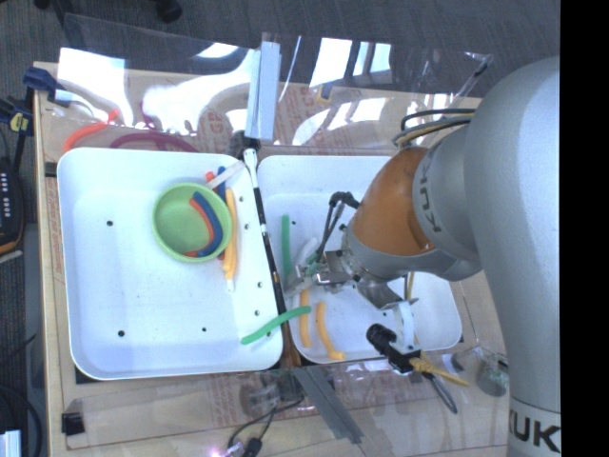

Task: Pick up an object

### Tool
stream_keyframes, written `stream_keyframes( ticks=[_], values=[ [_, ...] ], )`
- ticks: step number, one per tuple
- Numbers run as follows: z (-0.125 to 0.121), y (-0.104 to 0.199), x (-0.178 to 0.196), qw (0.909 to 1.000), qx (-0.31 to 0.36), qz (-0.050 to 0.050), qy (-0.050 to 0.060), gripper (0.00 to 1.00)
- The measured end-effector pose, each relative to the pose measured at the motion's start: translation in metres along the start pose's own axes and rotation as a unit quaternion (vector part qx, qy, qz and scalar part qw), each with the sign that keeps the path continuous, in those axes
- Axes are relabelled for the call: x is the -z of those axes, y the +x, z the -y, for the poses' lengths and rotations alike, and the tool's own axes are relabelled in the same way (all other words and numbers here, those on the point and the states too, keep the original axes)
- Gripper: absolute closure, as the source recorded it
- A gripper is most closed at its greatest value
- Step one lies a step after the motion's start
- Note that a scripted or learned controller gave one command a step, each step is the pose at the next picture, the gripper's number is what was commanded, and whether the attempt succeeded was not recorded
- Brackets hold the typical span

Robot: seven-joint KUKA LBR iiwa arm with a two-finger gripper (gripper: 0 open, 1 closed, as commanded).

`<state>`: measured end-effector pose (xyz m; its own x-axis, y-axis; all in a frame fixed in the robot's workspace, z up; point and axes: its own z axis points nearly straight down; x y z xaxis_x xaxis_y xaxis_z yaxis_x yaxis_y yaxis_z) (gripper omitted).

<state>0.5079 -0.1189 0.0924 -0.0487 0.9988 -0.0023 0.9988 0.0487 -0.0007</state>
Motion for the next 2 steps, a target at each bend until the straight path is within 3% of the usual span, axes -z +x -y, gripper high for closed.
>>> stream_keyframes(
  ticks=[1, 2],
  values=[
    [-0.0014, 0.0004, 0.0117, 1.0, 0.003, -0.001, 0.0, 1.0],
    [-0.0009, 0.0006, 0.011, 1.0, 0.003, -0.001, 0.001, 0.0]
  ],
)
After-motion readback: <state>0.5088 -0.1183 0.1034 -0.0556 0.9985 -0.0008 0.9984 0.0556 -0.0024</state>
